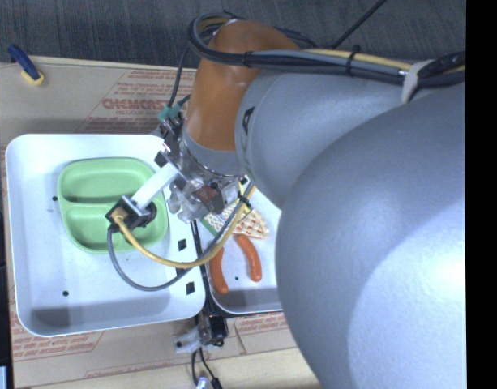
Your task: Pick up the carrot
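In right bin [246, 298], near left wall: slim, smooth orange carrot [218, 272], slightly curved. Beside it, shorter glossy red-orange sausage [250, 258]; above, flat criss-cross wafer [250, 222]. Left bin [37, 282] holds green two-compartment tray [94, 181]. Metal gripper [201, 203] over divide; open or closed, cannot tell.

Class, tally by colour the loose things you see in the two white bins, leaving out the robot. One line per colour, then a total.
Green: 1, divided dish in the left bin.
Orange: 2, thicker piece and thinner piece in the right bin; one may be the carrot.
Tan, lattice-patterned: 1, flat wedge.
Total: 4 in view; the arm covers much of the right bin.
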Controlling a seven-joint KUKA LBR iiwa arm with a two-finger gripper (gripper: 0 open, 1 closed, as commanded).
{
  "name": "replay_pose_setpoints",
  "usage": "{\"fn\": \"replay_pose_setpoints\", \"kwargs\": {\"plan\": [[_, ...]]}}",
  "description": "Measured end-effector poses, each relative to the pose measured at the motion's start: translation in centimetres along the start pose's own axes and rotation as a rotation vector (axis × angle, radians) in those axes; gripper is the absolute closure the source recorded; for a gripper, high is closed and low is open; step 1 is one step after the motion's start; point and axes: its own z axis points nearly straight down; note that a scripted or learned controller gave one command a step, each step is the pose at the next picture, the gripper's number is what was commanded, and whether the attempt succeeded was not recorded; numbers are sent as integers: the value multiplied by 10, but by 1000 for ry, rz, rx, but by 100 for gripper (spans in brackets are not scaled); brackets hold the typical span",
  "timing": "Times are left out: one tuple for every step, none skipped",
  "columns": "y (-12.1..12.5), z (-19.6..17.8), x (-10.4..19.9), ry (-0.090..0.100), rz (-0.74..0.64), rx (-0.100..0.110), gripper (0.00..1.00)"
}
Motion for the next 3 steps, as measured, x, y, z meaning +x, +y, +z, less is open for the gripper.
{"fn": "replay_pose_setpoints", "kwargs": {"plan": [[-36,-163,56,3,65,-4,100],[-76,-24,69,-1,340,-4,100],[-77,-24,69,-1,340,-3,0]]}}
